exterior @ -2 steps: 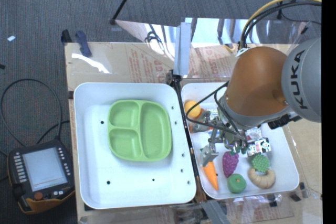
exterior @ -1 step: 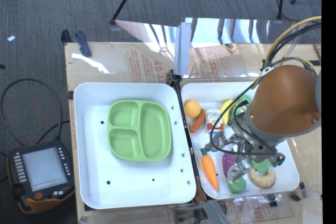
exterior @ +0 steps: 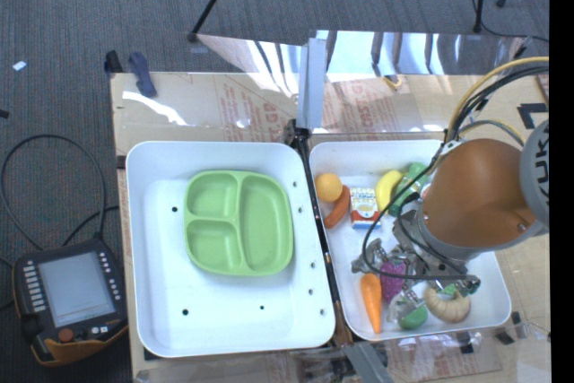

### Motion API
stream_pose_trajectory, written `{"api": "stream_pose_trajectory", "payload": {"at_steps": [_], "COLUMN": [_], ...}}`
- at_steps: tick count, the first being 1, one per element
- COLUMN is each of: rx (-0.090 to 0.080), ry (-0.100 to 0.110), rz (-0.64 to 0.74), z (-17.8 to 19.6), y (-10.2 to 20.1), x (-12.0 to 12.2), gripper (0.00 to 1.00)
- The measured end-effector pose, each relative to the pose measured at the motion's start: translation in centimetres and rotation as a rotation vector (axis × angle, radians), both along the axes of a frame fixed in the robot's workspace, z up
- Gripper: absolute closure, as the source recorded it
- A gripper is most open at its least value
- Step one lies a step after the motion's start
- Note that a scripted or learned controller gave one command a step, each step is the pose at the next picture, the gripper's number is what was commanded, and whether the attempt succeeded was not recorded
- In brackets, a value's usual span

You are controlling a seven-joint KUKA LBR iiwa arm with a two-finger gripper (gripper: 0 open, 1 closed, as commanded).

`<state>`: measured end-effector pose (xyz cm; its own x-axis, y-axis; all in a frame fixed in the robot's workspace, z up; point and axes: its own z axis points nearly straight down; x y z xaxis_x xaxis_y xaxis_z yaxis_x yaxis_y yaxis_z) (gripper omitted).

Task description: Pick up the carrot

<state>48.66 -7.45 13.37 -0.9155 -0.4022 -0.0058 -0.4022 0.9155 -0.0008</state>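
carrot (exterior: 371,301) just left of gripper (exterior: 395,272)

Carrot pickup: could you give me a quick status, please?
Gripper low in right bin, beside carrot. Carrot lying flat, not held. Purple toy crowds its right side.

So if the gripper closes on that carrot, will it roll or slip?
The carrot looks like a smooth, tapered plastic toy, so it is probably stiff and light, and may squirt sideways from a pinch. Being round, it could roll toward the bin wall. The purple item close beside it may get nudged.
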Motion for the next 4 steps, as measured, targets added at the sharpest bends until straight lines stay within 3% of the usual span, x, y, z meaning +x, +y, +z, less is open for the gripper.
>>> {"api": "stream_pose_trajectory", "payload": {"at_steps": [1,2,3,4], "rx": [0.002,0.002,-0.001,0.001], "ry": [0.006,0.009,0.022,0.007], "rz": [-0.069,-0.08,-0.144,-0.152], "z": [-4.3,-4.3,2.1,5.3], "y": [-1.5,-1.5,3.2,6.0], "x": [1.3,1.6,3.8,5.3], "gripper": [0.0,1.0,1.0,0.0]}}
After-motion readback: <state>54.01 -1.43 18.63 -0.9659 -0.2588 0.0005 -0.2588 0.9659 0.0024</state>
